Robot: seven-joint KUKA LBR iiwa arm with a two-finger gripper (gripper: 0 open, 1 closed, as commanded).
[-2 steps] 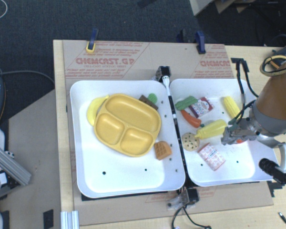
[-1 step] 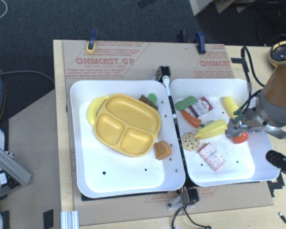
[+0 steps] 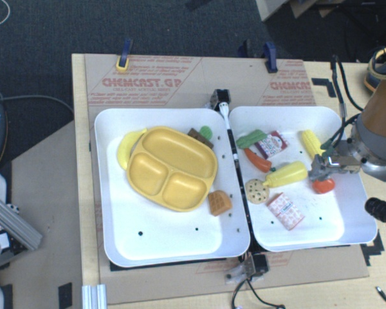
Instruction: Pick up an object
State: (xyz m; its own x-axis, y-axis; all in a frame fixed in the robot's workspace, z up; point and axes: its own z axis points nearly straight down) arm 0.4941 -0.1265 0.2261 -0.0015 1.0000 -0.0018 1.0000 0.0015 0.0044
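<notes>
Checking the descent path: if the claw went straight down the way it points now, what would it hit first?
Most likely the red tomato-like toy directly under the claw in the right bin; depth is hard to judge.

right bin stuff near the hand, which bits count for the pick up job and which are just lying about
In play:
hand, low over the right bin
red piece just below the hand
yellow bottle beside it

Lying about:
yellow divided tray in the left bin
brown piece
cookie
corn cob
red and white packet
</notes>
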